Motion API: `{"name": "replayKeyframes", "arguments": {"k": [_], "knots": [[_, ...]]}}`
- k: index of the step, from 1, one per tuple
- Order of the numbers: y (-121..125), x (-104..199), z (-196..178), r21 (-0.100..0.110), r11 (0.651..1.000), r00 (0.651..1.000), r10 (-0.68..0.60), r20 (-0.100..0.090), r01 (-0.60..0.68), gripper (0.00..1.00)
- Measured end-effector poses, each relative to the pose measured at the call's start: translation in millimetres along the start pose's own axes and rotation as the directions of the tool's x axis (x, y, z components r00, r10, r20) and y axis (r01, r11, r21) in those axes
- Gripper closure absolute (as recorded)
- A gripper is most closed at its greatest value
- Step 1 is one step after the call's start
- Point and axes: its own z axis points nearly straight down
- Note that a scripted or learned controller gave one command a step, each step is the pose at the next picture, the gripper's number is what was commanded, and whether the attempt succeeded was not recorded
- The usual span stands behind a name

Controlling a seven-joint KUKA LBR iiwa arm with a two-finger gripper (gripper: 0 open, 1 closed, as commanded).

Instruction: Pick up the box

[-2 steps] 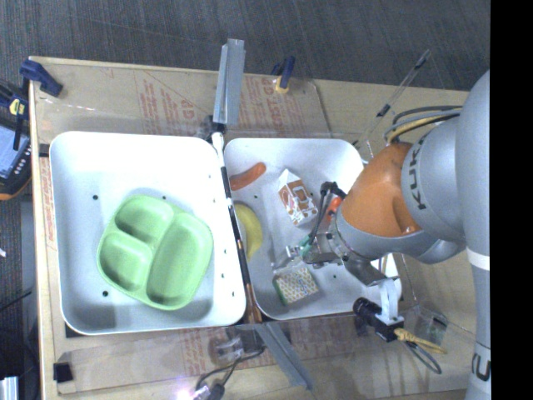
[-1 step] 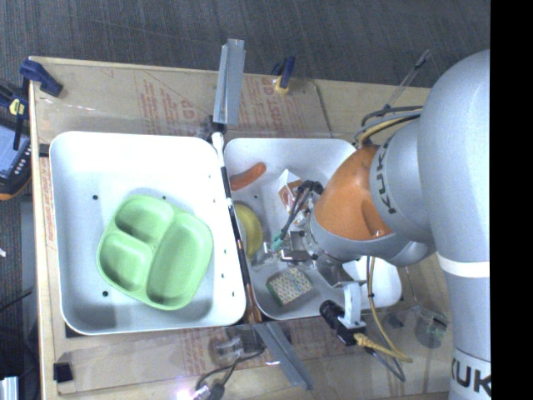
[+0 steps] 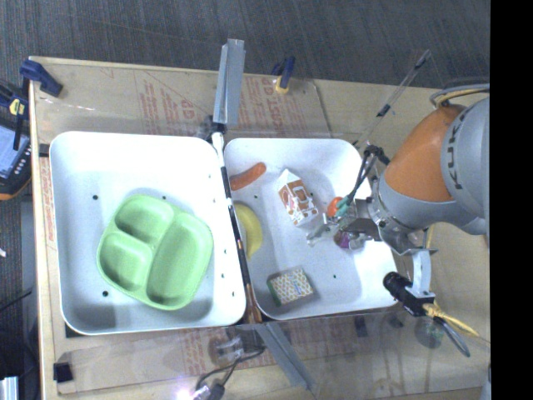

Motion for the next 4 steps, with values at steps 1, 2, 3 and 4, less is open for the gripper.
{"name": "replayKeyframes", "arguments": {"k": [1, 2, 3, 4], "knots": [[8.2, -12.0, -75.1, -0.001, 0.999, 0.999, -0.045, 0.000, 0.045, 0.00], [-18.4, 34.1, 84.5, 0.004, 0.955, 0.955, -0.295, -0.002, 0.295, 0.00], [-17.9, 33.9, 74.8, 0.005, 0.955, 0.955, -0.297, -0.002, 0.297, 1.00], [-17.9, 33.9, 74.8, 0.005, 0.955, 0.955, -0.297, -0.001, 0.297, 0.00]]}}
